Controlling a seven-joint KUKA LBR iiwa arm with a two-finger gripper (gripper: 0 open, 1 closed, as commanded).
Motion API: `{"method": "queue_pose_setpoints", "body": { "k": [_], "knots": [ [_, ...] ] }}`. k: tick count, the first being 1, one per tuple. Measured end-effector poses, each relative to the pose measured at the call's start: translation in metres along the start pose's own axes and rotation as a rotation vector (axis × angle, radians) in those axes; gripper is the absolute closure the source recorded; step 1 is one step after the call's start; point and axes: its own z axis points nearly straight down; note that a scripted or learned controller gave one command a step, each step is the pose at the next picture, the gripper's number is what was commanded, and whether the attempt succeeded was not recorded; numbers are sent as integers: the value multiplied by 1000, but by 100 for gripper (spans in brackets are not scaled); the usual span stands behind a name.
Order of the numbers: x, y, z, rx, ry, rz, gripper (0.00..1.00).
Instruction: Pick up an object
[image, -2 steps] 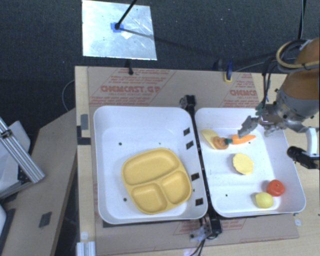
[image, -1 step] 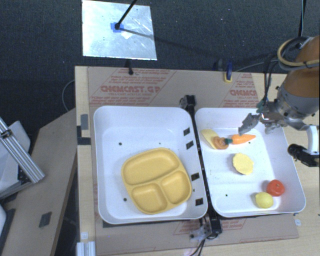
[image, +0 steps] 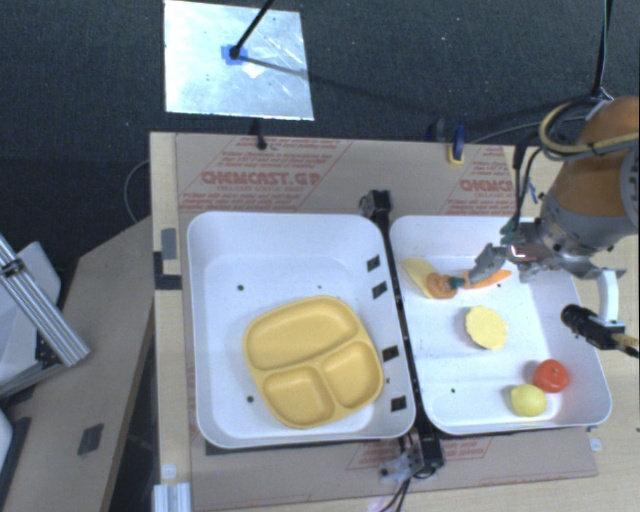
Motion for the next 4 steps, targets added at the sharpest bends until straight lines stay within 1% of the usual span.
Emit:
{"method": "queue_pose_setpoints", "body": {
  "k": [1, 2, 3, 4],
  "knots": [
    [-4, 4, 44, 1, 0, 0, 0],
    [-4, 4, 96, 0, 0, 1, 0],
    [-4, 6, 82, -4, -1, 0, 100],
    [-7, 5, 18, -8, -2, -1, 100]
  ]
}}
